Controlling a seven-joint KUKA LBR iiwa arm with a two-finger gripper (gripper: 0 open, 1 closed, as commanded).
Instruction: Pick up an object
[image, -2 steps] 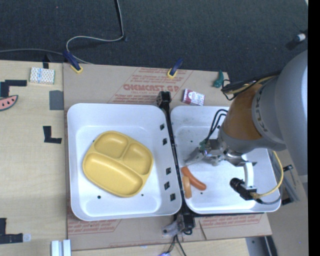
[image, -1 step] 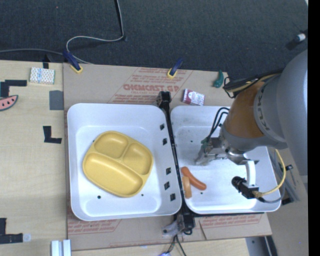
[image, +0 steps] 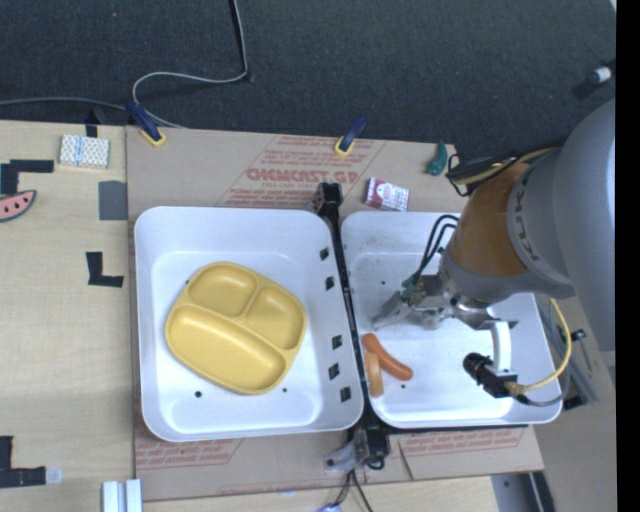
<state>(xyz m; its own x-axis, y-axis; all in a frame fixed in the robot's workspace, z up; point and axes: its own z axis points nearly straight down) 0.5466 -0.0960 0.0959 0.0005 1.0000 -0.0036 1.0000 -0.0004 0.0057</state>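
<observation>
Gripper (image: 395, 308) low inside the right bin (image: 440, 395), pointing towards the black divider (image: 340, 300) between the two bins; spread or pressed together, cannot tell from this slant, and nothing seen pinched in it

Nearest to the gripper, just beside it on the side towards the bench's front edge: two orange sausage-shaped toys (image: 383, 364) lying flat on the right bin's floor, meeting at their ends closest to the gripper and splaying apart away from it. Apart from the gripper, not touching it. Probably light, smooth plastic or rubber, rounded and so apt to roll or squirt out sideways under a pinch. Best taken across the narrow middle of one piece, closing across its width rather than along its length, and on the outer piece, where the neighbour does not crowd the grip. Needs a short shift towards the front edge and a drop to the floor

Farther from the gripper, past the divider: the yellow divided plate (image: 236, 327) in the left bin (image: 200, 240), well apart. Stiff, wide and shallow, likely light but awkward; only the rim offers a hold, and that lies flat against the floor, so a poor choice

Farthest, behind the gripper beyond the bin's back wall: a small red-and-white packet (image: 385, 194) on the cardboard, out of the bins
</observation>
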